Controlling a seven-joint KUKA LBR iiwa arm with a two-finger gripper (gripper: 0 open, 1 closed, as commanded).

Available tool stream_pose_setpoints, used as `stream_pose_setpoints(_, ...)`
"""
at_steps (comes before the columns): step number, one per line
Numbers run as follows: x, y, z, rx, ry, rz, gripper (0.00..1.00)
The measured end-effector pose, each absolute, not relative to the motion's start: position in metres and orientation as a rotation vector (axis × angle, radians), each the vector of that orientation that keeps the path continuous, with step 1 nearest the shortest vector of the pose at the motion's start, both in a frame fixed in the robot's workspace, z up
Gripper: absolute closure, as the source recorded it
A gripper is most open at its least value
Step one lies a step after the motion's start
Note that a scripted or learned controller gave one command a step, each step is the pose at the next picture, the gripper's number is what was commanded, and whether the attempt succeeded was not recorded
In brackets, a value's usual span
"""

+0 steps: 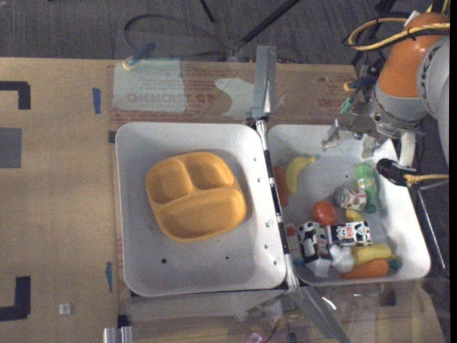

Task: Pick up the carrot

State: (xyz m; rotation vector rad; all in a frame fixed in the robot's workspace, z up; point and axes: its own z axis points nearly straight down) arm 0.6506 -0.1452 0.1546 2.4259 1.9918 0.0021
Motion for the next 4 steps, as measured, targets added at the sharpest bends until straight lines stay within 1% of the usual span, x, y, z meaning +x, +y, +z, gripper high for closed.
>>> stream_pose_setpoints(1, 0.667, -0.099, 0.089, 2.360, 2.072, 0.001, 0.00)
stream_pose_setpoints(2, 0.667, -0.082, 0.186, 2.052, 2.375, 0.002, 0.00)
stream_pose_setpoints(3, 0.668, -0.136, 0.240, 1.968, 2.442, 0.003, 0.00)
stream_pose_setpoints(4, 0.646, -0.078, 0.266, 1.946, 2.465, 0.002, 0.00)
